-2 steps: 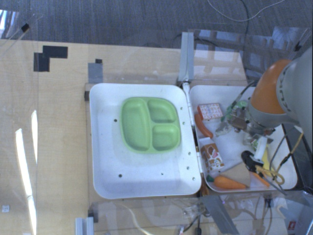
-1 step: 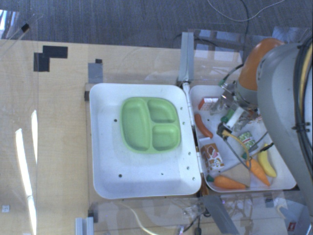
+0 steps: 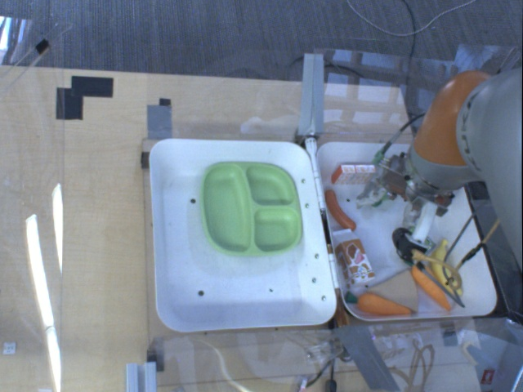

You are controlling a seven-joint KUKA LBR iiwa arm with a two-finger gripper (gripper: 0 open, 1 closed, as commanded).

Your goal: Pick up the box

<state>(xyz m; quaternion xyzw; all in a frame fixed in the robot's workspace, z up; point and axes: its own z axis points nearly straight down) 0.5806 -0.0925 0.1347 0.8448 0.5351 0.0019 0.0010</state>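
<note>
Gripper [image 3: 378, 188] hangs low in the right bin [image 3: 484, 302], just beside a small white-and-red box [image 3: 354, 172] that lies near the bin's back wall. Open or closed: can't tell at this resolution, and nothing is visibly held. That box is probably the target, though a brown carton [image 3: 355, 261] lies nearer the front, between a red sausage [image 3: 339, 209] and a carrot [image 3: 382, 305]. To grasp well, centre over the white-and-red box, line up across its narrow side and come straight down. The back wall looks tight on one side, so an off-centre approach risks pushing the box away. Keep clear of the sausage.
</note>
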